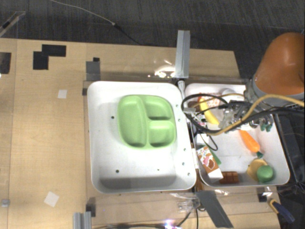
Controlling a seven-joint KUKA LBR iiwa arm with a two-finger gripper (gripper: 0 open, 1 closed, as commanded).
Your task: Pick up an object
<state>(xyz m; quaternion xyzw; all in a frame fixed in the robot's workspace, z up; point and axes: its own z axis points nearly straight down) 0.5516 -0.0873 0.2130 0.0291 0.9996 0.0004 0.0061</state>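
The right bin (281,149) holds several small items. A yellow piece (210,114) lies at its upper left, an orange carrot (250,141) near the middle, and a green ball (265,173) beside a yellowish fruit (256,164) at the lower right. A small printed carton (208,158) and a brown bar (230,177) rest along the lower left. My gripper (230,110) hangs low over the bin's upper part, wrapped in black and yellow cables, just right of the yellow piece. The arm's orange band (282,63) rises at the upper right.
The left bin (102,128) carries a green divided plate (146,120) in its middle. A grey metal post (183,54) stands behind the gap between the bins. Wooden bench surface (43,142) stretches to the left.
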